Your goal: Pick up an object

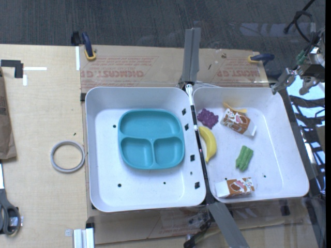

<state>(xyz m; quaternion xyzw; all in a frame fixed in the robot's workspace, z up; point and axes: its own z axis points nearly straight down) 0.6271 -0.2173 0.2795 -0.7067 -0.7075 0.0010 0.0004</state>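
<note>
The right bin (289,154) holds a yellow banana (208,142) against its left wall. A purple bunch of grapes (208,118) lies just behind the banana. A green pod-like piece (244,157) sits near the middle. One orange and white carton (237,122) lies at the back and another (235,187) at the front. A teal divided plate (151,139) lies in the left bin (103,180). My gripper (302,76) hangs at the view's right edge, above the right bin's far right corner and apart from every object.
A grey divider bar (191,56) rises behind the seam between the bins. On the wooden bench to the left lie a tape ring (68,156) and scissors (9,217). Cables (305,118) hang beside the right bin's outer wall.
</note>
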